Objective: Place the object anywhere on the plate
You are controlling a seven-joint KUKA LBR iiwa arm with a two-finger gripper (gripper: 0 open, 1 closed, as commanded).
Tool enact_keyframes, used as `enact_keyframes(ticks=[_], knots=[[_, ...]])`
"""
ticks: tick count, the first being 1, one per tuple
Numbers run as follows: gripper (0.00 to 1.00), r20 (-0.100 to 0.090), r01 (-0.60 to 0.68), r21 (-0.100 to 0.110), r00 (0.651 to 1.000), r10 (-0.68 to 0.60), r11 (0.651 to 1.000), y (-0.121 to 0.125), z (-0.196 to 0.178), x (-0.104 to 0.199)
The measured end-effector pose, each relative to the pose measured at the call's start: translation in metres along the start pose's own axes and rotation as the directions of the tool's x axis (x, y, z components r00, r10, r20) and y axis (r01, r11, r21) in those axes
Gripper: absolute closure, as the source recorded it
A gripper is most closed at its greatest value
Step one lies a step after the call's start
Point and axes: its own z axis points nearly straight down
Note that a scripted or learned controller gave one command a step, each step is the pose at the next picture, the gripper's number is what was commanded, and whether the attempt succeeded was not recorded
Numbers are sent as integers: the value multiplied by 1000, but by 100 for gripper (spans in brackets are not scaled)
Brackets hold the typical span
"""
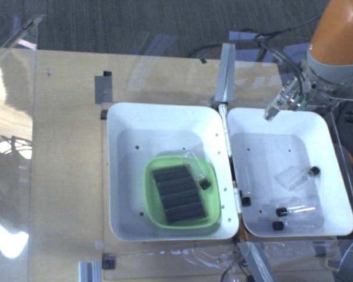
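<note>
A green plate lies in the left bin. A dark ridged block covers most of the plate. A clear vial with a black cap rests on the plate's right part, beside the block. In the right bin lie two more clear vials with black caps. My gripper hangs over the right bin's far rim, well apart from the vials and the plate. I see nothing held in it.
Two loose black caps sit near the right bin's front and left wall. A grey metal bar runs back from the gap between the bins. The arm's orange band looms at the upper right.
</note>
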Motion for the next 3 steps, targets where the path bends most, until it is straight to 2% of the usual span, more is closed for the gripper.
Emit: enact_keyframes(ticks=[1,2,3], knots=[[100,-7,98,3,995,-98,995,16,100,93],[0,-6,97,2,995,-97,995,16,100,93],[0,3,177,1,984,-177,984,-60,-115,66]])
